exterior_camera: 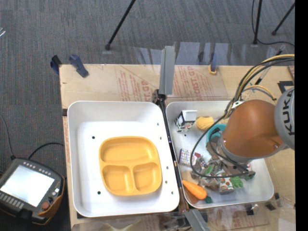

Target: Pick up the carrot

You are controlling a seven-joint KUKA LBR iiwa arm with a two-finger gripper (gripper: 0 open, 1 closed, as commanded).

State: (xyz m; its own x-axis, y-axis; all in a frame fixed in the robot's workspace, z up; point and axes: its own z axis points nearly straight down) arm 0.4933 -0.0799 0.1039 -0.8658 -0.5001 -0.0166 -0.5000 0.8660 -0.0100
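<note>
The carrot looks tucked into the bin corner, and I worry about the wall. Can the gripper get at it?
Probably yes. The carrot lies uncovered at the right bin's front-left corner, open from above, though the nearby walls leave little room.

Carrot in the right bin.
Orange, green-tipped, it lies flat and slanted near the bin's front-left corner.

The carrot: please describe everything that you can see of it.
The carrot is orange and smooth, like a plastic toy, with a small green tip at its right end. It lies flat and slanted in the right bin, near the front left corner, close to the bin's wall. The gripper is above the clutter to its right.
</note>
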